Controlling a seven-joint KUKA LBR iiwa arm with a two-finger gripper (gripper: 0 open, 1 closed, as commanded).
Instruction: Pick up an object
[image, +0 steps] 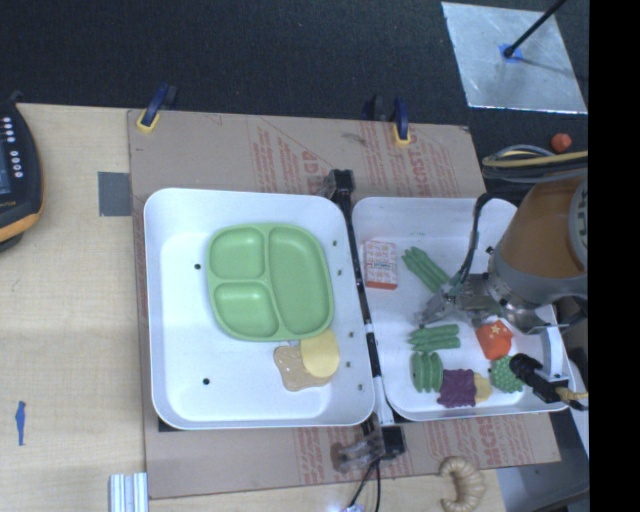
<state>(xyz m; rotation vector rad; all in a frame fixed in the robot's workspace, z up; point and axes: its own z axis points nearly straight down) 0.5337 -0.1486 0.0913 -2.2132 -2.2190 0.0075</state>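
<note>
Jaws of the metal two-finger gripper (437, 305) hang spread and grasp nothing, low inside the right shallow white bin (400, 212). Just below the gripper lies a green bean-pod bundle (434, 337); above it sits a second green pod cluster (425, 268), and left of that a small red-and-white packet (380, 263). Right of the bean-pod bundle rests a red strawberry-shaped toy (494, 339); below it, a purple grape-like lump (458, 386). Beyond, the left white bin (170, 300) holds a green three-section plate (270, 280) and a yellow round piece (321, 355).

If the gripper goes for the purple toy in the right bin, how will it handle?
The purple toy looks small and lumpy, so probably light. It sits crowded beside the green pods and near the bin wall, so the fingers may nudge neighbours.
</note>
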